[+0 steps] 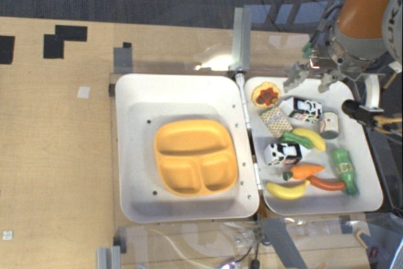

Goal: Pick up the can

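Surface: pale wood bench (56, 154) with black patches at its far left, dark carpet beyond it; two shallow white bins sit side by side on it.
Landmark: the can (329, 125), small and grey-silver, lying in the right bin (371, 189) toward its far right part.
Can axis: it seems to lie on its side, long axis running roughly from the near edge toward the far edge of the bin; which end is the top I cannot tell.
Tool: the tool (313, 77) hangs above the far edge of the right bin, up and left of the can and apart from it; its fingers are spread, with nothing between them.
Arm: grey with an orange band (366, 0), up and right of the can.
Right bin contents: just left of the can, a black-and-white cow-patterned carton (306, 111); a second one (284, 152) lies further left and nearer. A patterned packet (274, 120) lies left of the can, and a round yellow item with red filling (266, 95) lies far left of it. One banana (310, 137) is just below-left of the can, touching a green piece; another banana (286, 189) lies at the near edge. A carrot (305, 170), a red sausage-like item (326, 184) and a green bottle (344, 169) lie nearer than the can.
Left bin contents: the left bin (135, 198), well left of the can, holds one yellow divided tray (195, 156) with three compartments.
Counts: one can, two bananas, two cartons, one bottle, one carrot, one tray.
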Tool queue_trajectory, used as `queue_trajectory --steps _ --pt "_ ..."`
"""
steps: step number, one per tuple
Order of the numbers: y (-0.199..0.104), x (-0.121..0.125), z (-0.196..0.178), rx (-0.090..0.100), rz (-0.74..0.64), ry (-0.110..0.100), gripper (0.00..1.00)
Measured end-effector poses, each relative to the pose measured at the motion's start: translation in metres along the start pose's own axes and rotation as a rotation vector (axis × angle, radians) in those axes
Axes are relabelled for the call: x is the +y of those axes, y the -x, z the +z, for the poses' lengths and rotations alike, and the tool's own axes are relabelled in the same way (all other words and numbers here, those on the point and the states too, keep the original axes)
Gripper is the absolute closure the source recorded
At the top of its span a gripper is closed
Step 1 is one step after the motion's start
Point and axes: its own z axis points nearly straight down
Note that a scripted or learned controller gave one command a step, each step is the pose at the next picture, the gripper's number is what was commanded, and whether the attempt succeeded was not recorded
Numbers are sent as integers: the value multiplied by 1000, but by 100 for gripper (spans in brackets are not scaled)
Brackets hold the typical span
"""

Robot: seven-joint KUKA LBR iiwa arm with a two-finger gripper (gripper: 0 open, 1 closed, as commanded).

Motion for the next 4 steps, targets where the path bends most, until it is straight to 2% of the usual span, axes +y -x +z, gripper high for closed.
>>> queue_trajectory --steps 1,2,3,4 --pt "55 -6 -189 -2 119 4 0" --pt "101 19 -188 -2 308 2 0" --pt "98 21 -202 -4 297 9 100" --pt "104 18 -189 -1 416 2 100"
